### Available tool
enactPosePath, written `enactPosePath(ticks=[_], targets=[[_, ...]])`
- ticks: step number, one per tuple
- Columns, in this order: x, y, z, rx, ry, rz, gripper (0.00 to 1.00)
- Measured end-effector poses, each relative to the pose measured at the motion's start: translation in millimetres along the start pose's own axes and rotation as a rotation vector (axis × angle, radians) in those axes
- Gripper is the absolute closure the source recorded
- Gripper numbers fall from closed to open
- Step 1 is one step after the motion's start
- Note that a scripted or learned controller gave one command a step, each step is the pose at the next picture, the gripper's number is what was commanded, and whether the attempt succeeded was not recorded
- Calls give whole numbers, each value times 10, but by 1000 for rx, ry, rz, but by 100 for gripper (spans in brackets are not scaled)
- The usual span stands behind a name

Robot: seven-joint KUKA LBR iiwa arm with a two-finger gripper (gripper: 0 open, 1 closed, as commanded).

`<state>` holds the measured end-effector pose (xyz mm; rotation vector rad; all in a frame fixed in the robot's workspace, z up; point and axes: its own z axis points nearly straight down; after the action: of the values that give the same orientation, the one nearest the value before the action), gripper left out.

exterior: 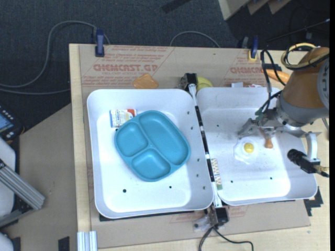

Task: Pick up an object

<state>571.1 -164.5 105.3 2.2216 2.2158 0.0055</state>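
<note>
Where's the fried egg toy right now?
The fried egg toy lies in the right bin, just below the gripper.

You see two shallow white plastic bins (104, 156); one blue three-compartment plastic plate (152, 145); one small printed carton (120, 116); one toy fried egg (246, 150).

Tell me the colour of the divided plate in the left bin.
The divided plate is light blue, seen in the camera view.

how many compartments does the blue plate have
3. The plate in the left bin has one compartment at its left, one at its upper right, one at the bottom.
</note>
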Motion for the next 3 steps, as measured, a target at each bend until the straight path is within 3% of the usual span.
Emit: enactPosePath(ticks=[1, 2, 3], targets=[[1, 8, -106, -3, -1, 0, 100], [1, 5, -99, -2, -1, 0, 0], [-517, 531, 33, -1, -4, -3, 0]])
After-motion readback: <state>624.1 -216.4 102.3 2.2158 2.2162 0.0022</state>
